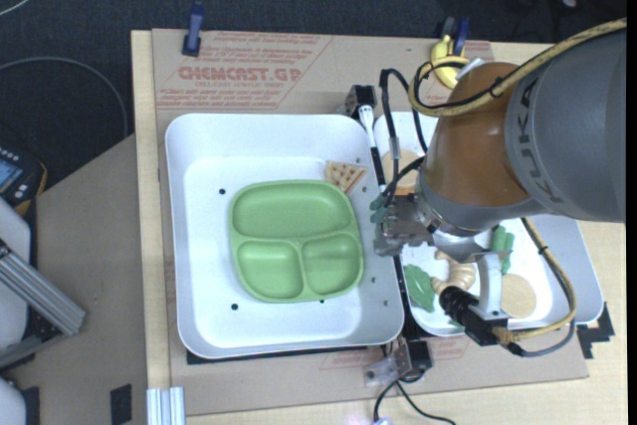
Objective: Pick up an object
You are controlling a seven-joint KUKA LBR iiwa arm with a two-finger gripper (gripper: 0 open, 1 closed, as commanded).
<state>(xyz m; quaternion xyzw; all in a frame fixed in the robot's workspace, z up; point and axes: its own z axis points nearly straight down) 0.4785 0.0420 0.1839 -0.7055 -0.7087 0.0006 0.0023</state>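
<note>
The arm [498,144] hung over the right bin [587,289], its gripper's [390,226] state indiscernible, beside the green tray [297,240] in the left bin [199,174].

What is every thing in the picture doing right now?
Green plastic divided plate: lying flat, right way up, in the left white bin.
Tan waffle-patterned piece: lying flat beside the plate's far corner.
Green leafy toy: lying in the right white bin.
Grey arm with orange band: reaching over the right bin.
</note>
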